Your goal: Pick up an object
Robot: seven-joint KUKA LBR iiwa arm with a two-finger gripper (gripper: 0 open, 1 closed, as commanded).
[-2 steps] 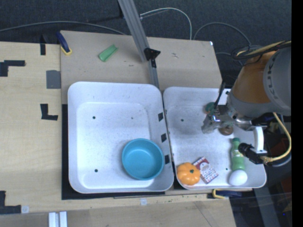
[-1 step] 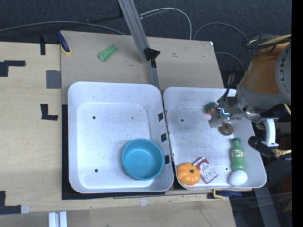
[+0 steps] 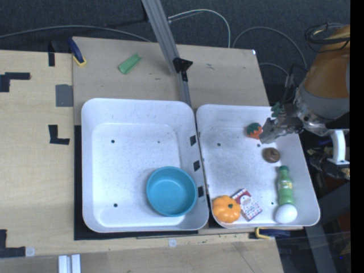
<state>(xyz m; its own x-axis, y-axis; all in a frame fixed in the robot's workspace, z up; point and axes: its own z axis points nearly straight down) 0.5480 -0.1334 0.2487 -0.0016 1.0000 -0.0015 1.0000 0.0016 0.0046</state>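
Observation:
My gripper [image 3: 269,131] hangs over the far right part of the right bin [image 3: 227,152], right beside a small red and green toy [image 3: 253,131]. Just below it lies a brown round piece [image 3: 271,154]. Along the bin's right wall stands a green bottle [image 3: 285,185], with a white egg [image 3: 285,213] at its near end. An orange pumpkin [image 3: 226,209] and a small red and white packet [image 3: 247,203] lie at the near edge. A blue bowl [image 3: 171,190] sits in the left bin [image 3: 125,141], at its near right corner.
A grey pole [image 3: 165,33] slants across the bench behind the bins. A green block [image 3: 129,63] lies on the bench top at the back left. Cables loop behind the bench.

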